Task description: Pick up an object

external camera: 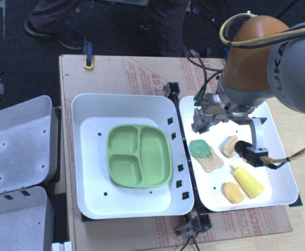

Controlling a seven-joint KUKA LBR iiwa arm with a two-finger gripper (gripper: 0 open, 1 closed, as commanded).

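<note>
The end effector (202,123) hangs just above the green-topped tan sponge (204,154); its grip state I can't tell; that sponge looks light, soft, squashy; best pinched across its narrow middle.

Cut off by the top and right edges: the grey arm (293,61), with only its orange band (254,46) and wrist in full view. Hidden beneath that wrist: the far end of the right bin (285,192). Too dark and cluttered to tell: the fingers of the gripper (200,123), and whether anything sits between them. Partly covered by a green piece (200,148): the tan slab (211,163) under it. Cropped at the left and bottom edges: two spare white trays (16,145). Cut by the top edge and blurred: dark shapes on the floor (110,4) beyond the bench.
</note>
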